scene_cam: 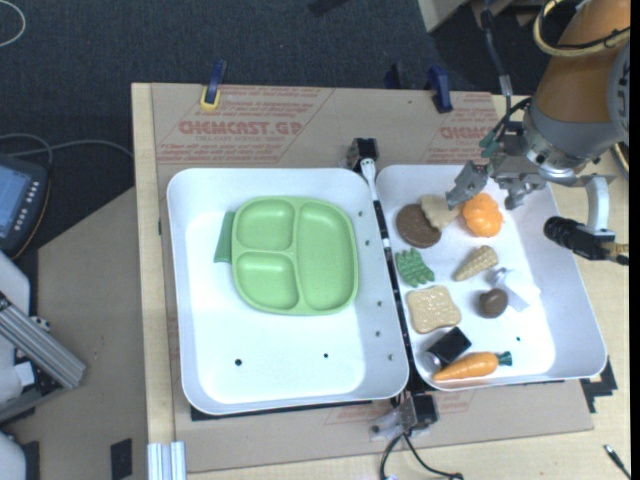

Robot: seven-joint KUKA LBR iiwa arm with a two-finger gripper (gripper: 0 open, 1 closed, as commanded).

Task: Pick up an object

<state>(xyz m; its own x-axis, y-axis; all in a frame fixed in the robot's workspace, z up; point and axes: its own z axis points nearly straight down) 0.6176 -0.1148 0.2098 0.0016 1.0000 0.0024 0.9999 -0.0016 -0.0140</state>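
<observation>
Camera view has the gripper hanging over the far edge of the right bin, its two fingers spread wide, one toward the bin's middle and one toward its right rim. Between and just below them sits the orange, touching neither finger as far as the slant allows; nothing is pinched.

That orange looks the likeliest thing to take. It appears to be a toy fruit, so probably light, stiff and smooth, and its round shape may let it squirt out of a poorly centred pinch. The safest hold would be across its widest part, fingers on opposite sides, low enough to pass the bulge.

A pale wedge lies just beside the orange on the side toward the left bin, touching a brown disc; the finger on that side could catch it on the way down. Near the right bin's middle lie a corn cob and a green piece, well clear of the gripper. The left bin carries a green tray.
</observation>
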